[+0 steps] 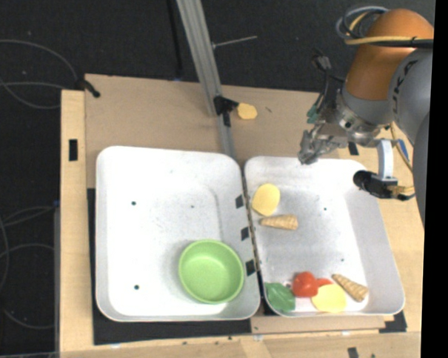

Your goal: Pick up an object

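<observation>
My gripper (309, 154) hangs over the far rim of the right bin (370, 233), with nothing seen between its fingers. Inside that bin a pale yellow round piece (266, 199) lies near the left wall, with a tan cone (280, 223) just below it. At the near edge sit a green piece (280, 296), a red piece (305, 283), a yellow piece (330, 299) and a second tan cone (350, 287). A green bowl (211, 271) rests in the left bin (134, 208) near its front right corner.
A slanted metal post (206, 70) rises behind the gap between the bins. A small yellow piece (247, 111) lies on the bench beyond the bins. A black fitting (372, 182) sits at the right bin's far right corner.
</observation>
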Robot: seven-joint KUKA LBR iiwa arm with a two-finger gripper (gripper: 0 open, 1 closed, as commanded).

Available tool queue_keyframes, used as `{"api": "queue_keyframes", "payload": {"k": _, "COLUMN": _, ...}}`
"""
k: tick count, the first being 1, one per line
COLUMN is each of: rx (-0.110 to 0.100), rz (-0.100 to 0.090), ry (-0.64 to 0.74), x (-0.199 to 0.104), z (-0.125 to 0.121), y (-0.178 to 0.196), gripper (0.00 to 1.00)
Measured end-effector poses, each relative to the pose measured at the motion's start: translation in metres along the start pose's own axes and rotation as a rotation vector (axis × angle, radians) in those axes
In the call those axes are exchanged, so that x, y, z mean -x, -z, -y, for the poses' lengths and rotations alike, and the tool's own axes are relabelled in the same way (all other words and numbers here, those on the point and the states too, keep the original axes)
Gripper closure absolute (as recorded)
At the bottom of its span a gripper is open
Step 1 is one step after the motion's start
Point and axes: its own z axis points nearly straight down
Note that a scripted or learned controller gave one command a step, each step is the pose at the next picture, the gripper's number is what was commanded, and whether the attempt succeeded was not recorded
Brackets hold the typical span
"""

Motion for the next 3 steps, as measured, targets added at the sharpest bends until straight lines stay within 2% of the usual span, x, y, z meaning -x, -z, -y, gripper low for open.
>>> {"api": "queue_keyframes", "payload": {"k": 1, "rx": 0.003, "rz": -0.002, "ry": 0.003, "x": -0.054, "z": -0.002, "y": 0.013, "gripper": 1.00}}
{"api": "queue_keyframes", "payload": {"k": 2, "rx": 0.000, "rz": -0.003, "ry": 0.003, "x": -0.115, "z": 0.006, "y": 0.015, "gripper": 1.00}}
{"api": "queue_keyframes", "payload": {"k": 3, "rx": 0.001, "rz": -0.002, "ry": 0.003, "x": -0.164, "z": -0.002, "y": 0.009, "gripper": 1.00}}
